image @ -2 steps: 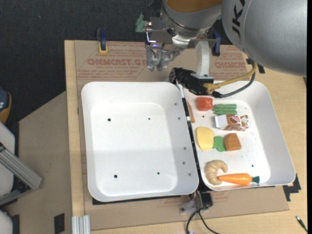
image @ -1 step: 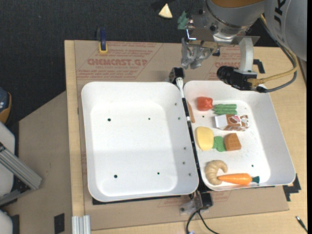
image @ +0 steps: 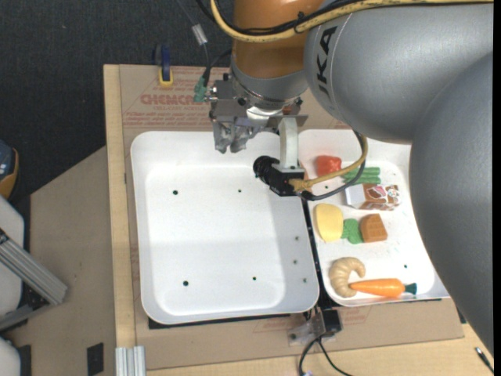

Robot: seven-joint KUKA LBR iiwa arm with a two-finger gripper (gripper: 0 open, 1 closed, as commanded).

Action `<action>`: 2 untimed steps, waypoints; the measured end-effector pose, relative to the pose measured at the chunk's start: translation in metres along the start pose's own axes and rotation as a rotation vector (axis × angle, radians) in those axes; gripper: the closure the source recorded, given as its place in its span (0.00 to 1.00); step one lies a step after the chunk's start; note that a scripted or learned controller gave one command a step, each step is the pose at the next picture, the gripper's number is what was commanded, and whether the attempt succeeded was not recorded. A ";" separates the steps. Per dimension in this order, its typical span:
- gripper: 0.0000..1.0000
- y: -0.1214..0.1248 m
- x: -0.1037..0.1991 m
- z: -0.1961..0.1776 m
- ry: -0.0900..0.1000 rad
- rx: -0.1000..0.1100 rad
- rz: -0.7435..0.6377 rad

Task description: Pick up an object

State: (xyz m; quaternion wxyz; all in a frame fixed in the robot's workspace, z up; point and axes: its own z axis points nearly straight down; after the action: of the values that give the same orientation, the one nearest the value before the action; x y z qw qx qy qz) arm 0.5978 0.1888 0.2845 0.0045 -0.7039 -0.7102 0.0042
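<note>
Grey arm (image: 407,61) overhead; gripper (image: 232,135), fingers unclear, hangs well apart from toy carrot (image: 380,287)

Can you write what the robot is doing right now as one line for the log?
arm: over left white bin's far edge | gripper: nothing seen held | right white bin: orange carrot, tan croissant, yellow block

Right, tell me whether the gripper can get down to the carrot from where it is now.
Probably yes. The carrot lies on top at the near end of the right bin, touching only the croissant, with nothing over it. The gripper hangs at the left bin's far edge, so it must cross over.
</note>
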 end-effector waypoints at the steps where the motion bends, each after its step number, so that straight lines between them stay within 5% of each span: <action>1: 1.00 0.003 -0.005 -0.018 0.000 -0.014 0.008; 2: 1.00 0.003 -0.005 -0.028 0.001 -0.016 0.008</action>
State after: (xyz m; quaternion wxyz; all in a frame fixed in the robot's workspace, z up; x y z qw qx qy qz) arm 0.6012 0.1836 0.3128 -0.0009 -0.7069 -0.7073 -0.0021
